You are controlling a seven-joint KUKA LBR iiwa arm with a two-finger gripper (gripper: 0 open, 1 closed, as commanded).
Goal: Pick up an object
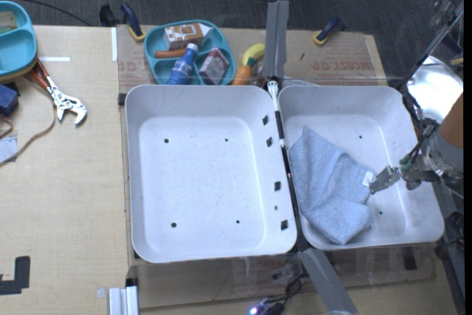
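A crumpled light-blue towel (329,188) lies in the right bin (354,103), against its left wall and reaching toward the front. A small white tag sticks out at the towel's right edge. My gripper (383,180) reaches in from the right, low in the bin, with its tip right beside that tag at the towel's right edge. I cannot tell whether it touches the cloth. The arm's wrist (442,151) hangs over the bin's right rim.
The left bin (133,158) stands beside the right one, with a grey divider post (276,33) behind them. A teal tray (190,52) with small items sits at the back. A wrench (66,105) lies on the wooden bench to the left.
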